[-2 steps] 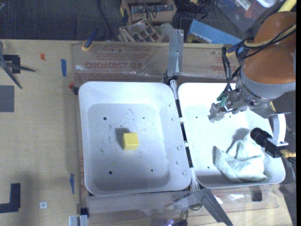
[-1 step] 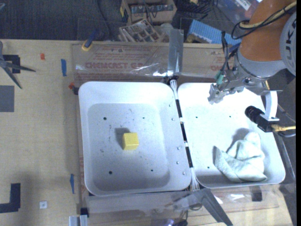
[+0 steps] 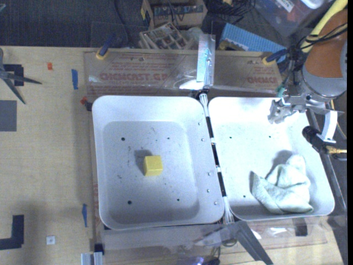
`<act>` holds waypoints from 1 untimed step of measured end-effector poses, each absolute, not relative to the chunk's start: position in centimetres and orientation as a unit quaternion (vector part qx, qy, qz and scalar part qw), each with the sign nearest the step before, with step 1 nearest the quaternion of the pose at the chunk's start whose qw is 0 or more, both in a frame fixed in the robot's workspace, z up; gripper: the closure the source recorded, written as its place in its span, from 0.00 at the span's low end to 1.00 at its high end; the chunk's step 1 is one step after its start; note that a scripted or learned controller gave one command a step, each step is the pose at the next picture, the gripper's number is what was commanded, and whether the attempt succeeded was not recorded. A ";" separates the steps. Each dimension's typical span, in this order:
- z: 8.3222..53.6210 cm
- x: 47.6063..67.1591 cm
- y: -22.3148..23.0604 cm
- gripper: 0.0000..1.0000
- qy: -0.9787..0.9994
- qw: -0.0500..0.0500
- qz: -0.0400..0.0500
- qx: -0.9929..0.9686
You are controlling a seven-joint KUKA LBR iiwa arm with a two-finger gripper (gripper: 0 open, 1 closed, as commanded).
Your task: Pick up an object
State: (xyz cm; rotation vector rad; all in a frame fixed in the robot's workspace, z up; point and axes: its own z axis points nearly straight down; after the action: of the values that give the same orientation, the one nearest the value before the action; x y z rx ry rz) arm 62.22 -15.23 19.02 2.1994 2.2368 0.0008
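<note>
A small yellow block (image 3: 153,165) lies near the middle of the left white bin (image 3: 110,115). A crumpled white cloth (image 3: 284,186) rests in the near right part of the right white bin (image 3: 231,115). My gripper (image 3: 277,112) hangs over the far right part of the right bin, well above and behind the cloth and far from the yellow block. Nothing shows in it. The grey arm with its orange band (image 3: 325,59) comes in from the upper right.
A clear plastic wall (image 3: 149,73) runs along the back of both bins, with boxes and cables behind it. The raised rims of the two bins meet in a ridge (image 3: 212,153) down the middle. Bare wooden bench (image 3: 44,148) lies to the left.
</note>
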 end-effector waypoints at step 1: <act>16.5 61.1 -12.4 1.00 0.508 -0.001 -0.002 0.861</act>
State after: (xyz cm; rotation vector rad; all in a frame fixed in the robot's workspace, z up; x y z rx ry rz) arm 61.12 -12.43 16.51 2.7088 1.5966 -0.0049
